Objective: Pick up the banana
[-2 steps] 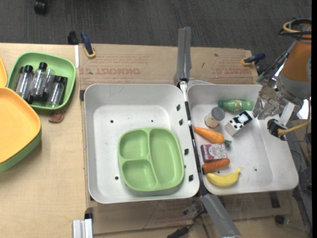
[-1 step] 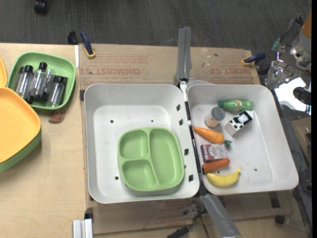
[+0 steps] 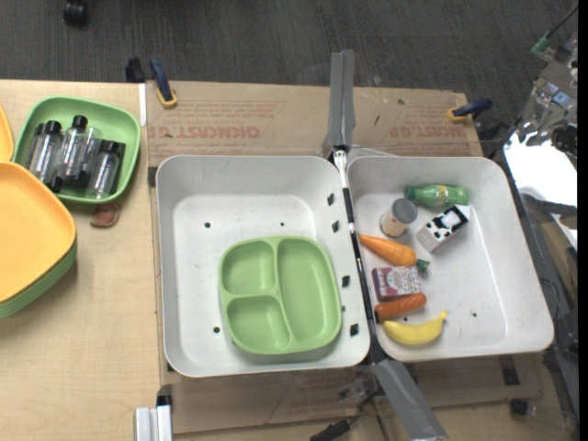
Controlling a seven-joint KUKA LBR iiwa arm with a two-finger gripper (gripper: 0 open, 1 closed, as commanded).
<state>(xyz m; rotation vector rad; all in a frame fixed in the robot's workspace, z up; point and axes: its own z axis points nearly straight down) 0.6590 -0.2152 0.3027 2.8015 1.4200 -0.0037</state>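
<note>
The yellow banana (image 3: 415, 330) lies in the right white bin (image 3: 514, 274), close to the bin's front wall and near its front left corner. It curves upward, with its stem end pointing right. An orange-red sausage-shaped toy (image 3: 401, 306) lies just behind it, touching or nearly touching it.
Also in the right bin are a purple packet (image 3: 397, 282), a carrot (image 3: 388, 249), a grey can (image 3: 401, 215), a black and white carton (image 3: 442, 229) and a green bottle (image 3: 437, 194). The left bin (image 3: 184, 246) holds a green divided tray (image 3: 280, 294). Orange plates (image 3: 32, 246) and a green dish of bottles (image 3: 78, 150) sit far left.
</note>
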